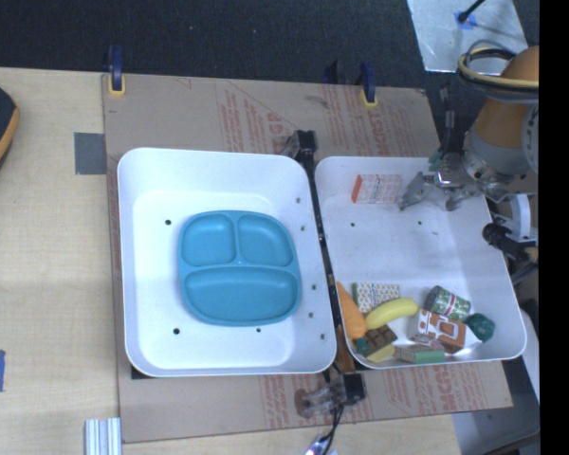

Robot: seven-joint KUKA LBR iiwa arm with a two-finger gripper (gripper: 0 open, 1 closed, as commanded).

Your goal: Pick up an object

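claw [434, 190] open, over right bin [427, 245], nr box [375, 189].

A single fixed camera looks down at a slant from above the table [47, 254], far enough back to take in both white bins side by side: the left bin [133, 254] near the frame's centre, the right bin [498, 263] toward the right edge, where the arm [503, 112] reaches in.
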